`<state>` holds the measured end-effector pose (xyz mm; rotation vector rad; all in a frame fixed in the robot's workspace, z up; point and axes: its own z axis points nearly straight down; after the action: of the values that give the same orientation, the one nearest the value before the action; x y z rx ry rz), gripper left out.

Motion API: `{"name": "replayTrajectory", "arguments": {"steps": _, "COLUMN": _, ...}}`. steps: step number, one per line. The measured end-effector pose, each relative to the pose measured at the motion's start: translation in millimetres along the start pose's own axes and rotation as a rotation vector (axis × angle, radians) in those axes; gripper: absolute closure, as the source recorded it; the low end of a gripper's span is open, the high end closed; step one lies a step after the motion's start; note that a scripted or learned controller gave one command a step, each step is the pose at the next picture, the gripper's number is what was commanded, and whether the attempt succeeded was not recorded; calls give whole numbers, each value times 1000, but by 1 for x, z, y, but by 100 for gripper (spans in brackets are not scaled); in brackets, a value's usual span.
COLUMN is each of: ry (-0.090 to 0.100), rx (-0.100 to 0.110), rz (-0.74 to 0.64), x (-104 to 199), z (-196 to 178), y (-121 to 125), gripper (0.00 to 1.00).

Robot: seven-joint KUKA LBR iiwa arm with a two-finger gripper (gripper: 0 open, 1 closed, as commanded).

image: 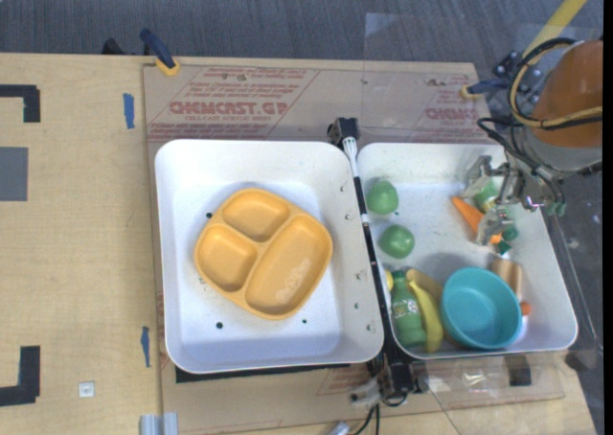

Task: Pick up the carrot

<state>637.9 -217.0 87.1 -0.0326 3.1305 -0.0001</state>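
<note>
carrot (467, 213) lies near right bin's (565, 299) far edge, beside jaws (498, 203).

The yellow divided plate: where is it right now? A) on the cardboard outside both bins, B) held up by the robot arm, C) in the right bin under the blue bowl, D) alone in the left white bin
D: the yellow divided plate lies flat in the left white bin, while the blue bowl sits in the right bin.
</note>
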Motion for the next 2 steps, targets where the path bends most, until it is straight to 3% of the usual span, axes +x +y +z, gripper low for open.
{"name": "replayTrajectory", "arguments": {"steps": 1, "ry": -12, "rx": -5, "rz": 0, "x": -5, "z": -13, "y": 4, "gripper": 100}}
{"name": "replayTrajectory", "arguments": {"steps": 2, "ry": -3, "rx": -4, "rz": -228, "x": 75, "z": -5, "y": 16, "gripper": 100}}
